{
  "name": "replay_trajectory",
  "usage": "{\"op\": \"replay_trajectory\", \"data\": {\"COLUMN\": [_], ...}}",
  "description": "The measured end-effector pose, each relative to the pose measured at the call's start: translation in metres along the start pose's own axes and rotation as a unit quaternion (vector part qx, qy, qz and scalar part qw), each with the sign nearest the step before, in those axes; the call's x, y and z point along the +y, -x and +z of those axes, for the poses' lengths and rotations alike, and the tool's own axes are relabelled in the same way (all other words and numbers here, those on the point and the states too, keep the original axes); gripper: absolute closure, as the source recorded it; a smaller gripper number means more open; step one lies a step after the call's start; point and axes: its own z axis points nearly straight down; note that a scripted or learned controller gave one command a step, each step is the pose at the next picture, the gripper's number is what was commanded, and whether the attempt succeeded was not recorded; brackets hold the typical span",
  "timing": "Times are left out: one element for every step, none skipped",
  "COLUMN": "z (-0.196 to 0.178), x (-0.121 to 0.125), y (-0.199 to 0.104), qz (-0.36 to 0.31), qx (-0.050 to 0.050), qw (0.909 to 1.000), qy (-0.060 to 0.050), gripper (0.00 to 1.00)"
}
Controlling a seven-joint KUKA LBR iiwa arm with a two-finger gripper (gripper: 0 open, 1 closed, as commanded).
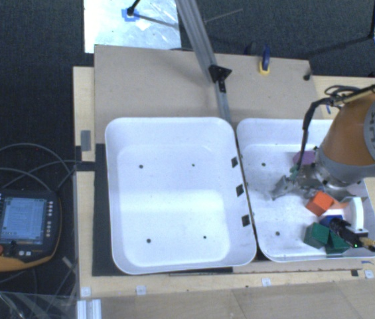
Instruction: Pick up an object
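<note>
Orange block (pixel 319 203) in right bin (pixel 267 241), long axis running diagonally, gripper (pixel 285 186) low just left of it, I can't tell finger state, green block (pixel 320 234) near.

A robotics lab: teach pendant (pixel 19 230) and cables beside a bench (pixel 174 78)

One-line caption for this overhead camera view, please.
Gripper lowered into the right bin beside an orange block and green block.

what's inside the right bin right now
In the right bin: the gripper low over its floor, an orange block, green blocks and a purple piece. The arm covers the far right part.
</note>
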Motion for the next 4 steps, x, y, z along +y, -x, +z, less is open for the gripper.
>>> {"op": "replay_trajectory", "data": {"z": [-0.014,-0.078,-0.126,-0.134], "x": [0.002,0.003,0.005,0.014], "y": [0.001,0.003,0.003,-0.055], "qz": [-0.001,-0.001,-0.001,-0.005], "qx": [-0.001,-0.002,-0.002,0.000], "qw": [1.0000,1.0000,1.0000,1.0000], "qy": [0.003,0.006,0.006,0.004], "gripper": [1.00,1.00,1.00,1.00]}}
